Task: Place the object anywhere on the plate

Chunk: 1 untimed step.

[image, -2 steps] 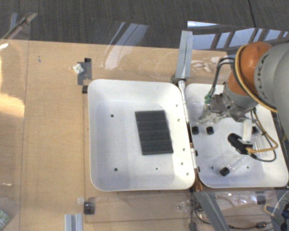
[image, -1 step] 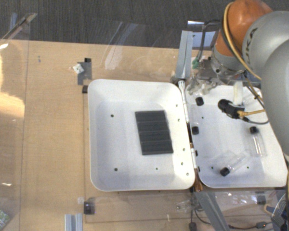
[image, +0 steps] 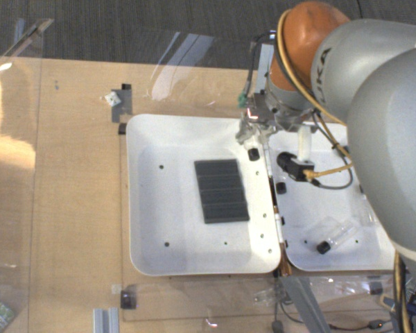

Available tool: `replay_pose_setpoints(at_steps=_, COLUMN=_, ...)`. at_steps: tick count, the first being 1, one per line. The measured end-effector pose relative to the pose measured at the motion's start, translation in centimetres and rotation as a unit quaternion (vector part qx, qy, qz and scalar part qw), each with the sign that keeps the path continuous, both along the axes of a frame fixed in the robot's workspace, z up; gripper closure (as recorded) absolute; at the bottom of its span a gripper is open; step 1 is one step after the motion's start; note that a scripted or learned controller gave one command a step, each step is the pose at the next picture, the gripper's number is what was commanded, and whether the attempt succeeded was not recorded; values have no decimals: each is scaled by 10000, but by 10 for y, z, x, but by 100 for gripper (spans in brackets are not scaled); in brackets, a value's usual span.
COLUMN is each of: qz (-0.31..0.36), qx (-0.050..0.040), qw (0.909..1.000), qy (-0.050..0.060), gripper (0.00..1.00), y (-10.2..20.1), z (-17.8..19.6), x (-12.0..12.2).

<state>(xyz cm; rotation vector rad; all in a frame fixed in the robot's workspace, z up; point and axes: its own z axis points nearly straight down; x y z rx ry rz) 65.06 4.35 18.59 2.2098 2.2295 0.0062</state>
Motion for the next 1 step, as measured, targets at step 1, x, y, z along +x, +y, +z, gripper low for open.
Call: replay_pose_setpoints(at_steps=1, qz=966, qx=0, qw=9953, qy=-1, gripper=100, y=101, z=-17, x=-27)
